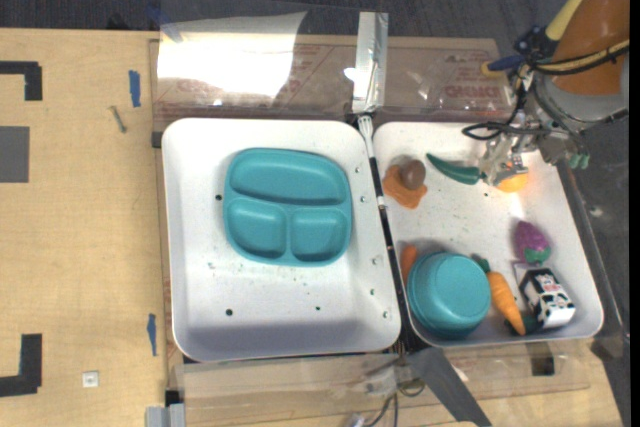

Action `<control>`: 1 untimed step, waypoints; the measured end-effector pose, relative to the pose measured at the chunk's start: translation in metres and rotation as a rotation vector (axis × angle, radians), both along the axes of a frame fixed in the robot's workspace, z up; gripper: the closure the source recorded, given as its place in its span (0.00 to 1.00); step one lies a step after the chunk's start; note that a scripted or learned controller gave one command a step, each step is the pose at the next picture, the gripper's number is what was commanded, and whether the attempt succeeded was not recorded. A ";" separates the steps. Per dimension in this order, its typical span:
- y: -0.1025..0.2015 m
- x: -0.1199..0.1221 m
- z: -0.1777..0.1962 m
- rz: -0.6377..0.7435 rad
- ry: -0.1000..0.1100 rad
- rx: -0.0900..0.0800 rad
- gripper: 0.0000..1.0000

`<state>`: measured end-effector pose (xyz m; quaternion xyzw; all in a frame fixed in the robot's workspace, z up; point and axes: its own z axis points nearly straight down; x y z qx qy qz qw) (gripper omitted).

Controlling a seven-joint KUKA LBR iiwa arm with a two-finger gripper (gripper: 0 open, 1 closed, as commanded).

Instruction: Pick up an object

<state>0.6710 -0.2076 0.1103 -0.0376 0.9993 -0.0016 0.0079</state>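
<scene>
White right bin holds the clutter: teal bowl at the near edge, carrot just beside it, black-and-white cow toy in the near right corner, purple fruit above that, brown-and-orange acorn-like toy near the divider, dark green pepper toward the far side. Left bin carries a teal divided plate.

Gripper is low over the far right part of the right bin, right at a small yellow-orange object that sits just beside the pepper's tip. Cables and glare hide the tips, so no call on whether it is spread or closed, or whether anything is gripped.

Step looks like descent or grasp attempt on the yellow-orange object, the likely target. Next move probably calls for closing squarely on it without nudging the pepper, then a straight lift clear of the bin wall. Pickup not confirmed.
</scene>
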 end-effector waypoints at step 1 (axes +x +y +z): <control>0.040 -0.002 -0.023 0.147 0.010 0.002 1.00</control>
